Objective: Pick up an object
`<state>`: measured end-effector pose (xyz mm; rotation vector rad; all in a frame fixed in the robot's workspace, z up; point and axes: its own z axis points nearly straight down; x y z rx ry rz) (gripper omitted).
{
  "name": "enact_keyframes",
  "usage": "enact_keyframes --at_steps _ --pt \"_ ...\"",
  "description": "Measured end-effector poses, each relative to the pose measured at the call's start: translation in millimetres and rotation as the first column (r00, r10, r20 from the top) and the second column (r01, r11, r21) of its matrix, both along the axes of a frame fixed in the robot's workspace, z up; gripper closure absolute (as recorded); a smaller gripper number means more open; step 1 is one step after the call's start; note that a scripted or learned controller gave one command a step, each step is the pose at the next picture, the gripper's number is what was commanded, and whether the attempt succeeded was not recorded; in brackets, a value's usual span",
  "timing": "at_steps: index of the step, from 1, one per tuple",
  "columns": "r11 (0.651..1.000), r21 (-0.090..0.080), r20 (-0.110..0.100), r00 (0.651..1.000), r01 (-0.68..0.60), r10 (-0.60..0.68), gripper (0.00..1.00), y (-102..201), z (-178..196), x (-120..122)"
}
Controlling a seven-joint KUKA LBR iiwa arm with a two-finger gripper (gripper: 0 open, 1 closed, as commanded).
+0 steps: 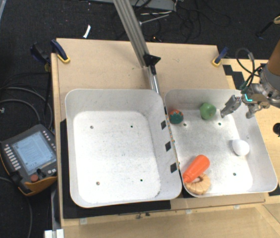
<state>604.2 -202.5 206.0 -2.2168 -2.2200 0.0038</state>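
So the grey two-finger gripper (pixel 240 109) hangs over the upper right part of the right-hand shallow white bin (pixel 258 155), fingers spread apart with nothing between them. Options in that bin: a round green ball (pixel 208 110) just left of the gripper, a small ball that's part red, part green (pixel 176 116) close to the divider, a white egg-shaped thing (pixel 240 147) lower down on the right, and an orange carrot-like toy (pixel 196 167) lying against a tan ring-shaped doughnut-looking piece (pixel 200 184) near the bottom rim. The left-hand white bin (pixel 75 148) isn't where the action is. Best bet is probably the green ball, since it's nearest and sits by itself. It'll likely roll though, so the arm should centre right over it, drop straight down, and close evenly across the middle instead of nudging it from one side.
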Motion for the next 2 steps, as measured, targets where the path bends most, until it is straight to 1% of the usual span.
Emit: enact_keyframes --at_steps 1,2 --pt "1.000 -0.002 0.004 1.000 -0.002 0.002 0.00 0.1 2.4 1.0" --pt "1.000 0.000 -0.002 1.000 0.001 -0.001 0.00 7.1 -59.3 -3.9"
